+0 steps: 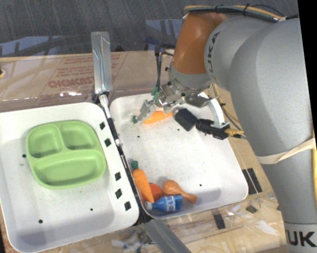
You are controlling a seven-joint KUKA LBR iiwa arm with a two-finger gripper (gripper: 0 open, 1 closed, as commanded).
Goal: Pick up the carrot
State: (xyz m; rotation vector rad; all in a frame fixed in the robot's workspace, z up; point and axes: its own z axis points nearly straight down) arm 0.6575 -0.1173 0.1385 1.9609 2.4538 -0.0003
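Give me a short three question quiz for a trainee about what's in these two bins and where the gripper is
1. True or false: the green divided plate lies in the left bin.
2. Which bin is the gripper over? A) left B) right C) neither
3. Fill in: the carrot lies at the right bin's near-____ corner, beside the blue item.

Key: 1 true. 2 B; it sits at the far end, by a small orange piece. 3 left.
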